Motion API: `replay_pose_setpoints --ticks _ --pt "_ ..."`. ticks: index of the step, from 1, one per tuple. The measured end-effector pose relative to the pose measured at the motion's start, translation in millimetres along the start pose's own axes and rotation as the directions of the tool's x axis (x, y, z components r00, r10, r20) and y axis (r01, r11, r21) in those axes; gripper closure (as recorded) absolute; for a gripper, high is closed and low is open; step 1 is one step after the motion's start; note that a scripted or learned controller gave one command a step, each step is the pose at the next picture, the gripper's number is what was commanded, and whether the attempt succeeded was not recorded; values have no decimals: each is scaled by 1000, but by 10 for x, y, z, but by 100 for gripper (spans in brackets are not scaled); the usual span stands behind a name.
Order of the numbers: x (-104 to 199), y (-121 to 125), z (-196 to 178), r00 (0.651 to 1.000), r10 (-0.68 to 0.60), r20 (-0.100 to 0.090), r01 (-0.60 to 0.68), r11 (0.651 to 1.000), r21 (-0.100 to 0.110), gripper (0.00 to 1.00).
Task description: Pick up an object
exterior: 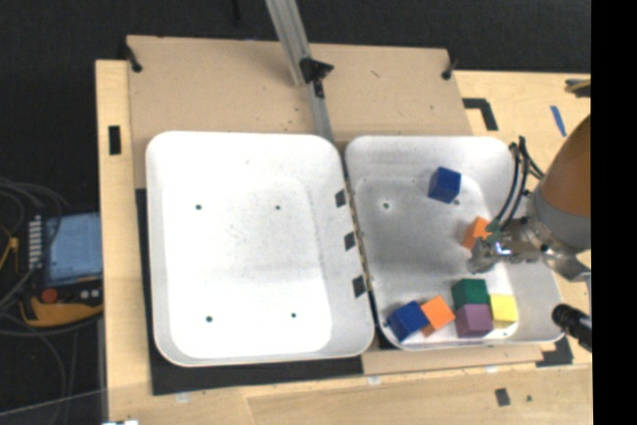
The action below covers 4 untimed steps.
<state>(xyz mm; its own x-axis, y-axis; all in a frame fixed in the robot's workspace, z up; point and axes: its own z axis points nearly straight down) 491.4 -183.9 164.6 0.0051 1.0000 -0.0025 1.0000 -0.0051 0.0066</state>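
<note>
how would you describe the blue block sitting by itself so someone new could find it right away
Start at the right bin, the one the arm reaches into. In its far half sits a blue block, apart from everything else. The other blue block lies at the near edge, touching an orange block in the row of blocks there.

Bins (249,149) white; blocks (445,184) — blue, orange, green, purple, yellow.

Small orange block (477,231), tilted, in the right bin beside the fingers, partly hidden. Blue cube (445,184) lying alone farther back. Blue (407,319), orange (437,313), green (471,294), purple (474,318), yellow (504,309) blocks clustered along the near wall.
</note>
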Motion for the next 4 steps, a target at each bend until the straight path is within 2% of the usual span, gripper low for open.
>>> replay_pose_setpoints --ticks 2,3,4 --pt "-24 87 -799 1000 -9 -1 9 1000 0 100" --pt "479 256 -897 1000 -14 -4 14 1000 4 100" --pt "1007 458 -780 1000 -12 -2 12 1000 5 100"
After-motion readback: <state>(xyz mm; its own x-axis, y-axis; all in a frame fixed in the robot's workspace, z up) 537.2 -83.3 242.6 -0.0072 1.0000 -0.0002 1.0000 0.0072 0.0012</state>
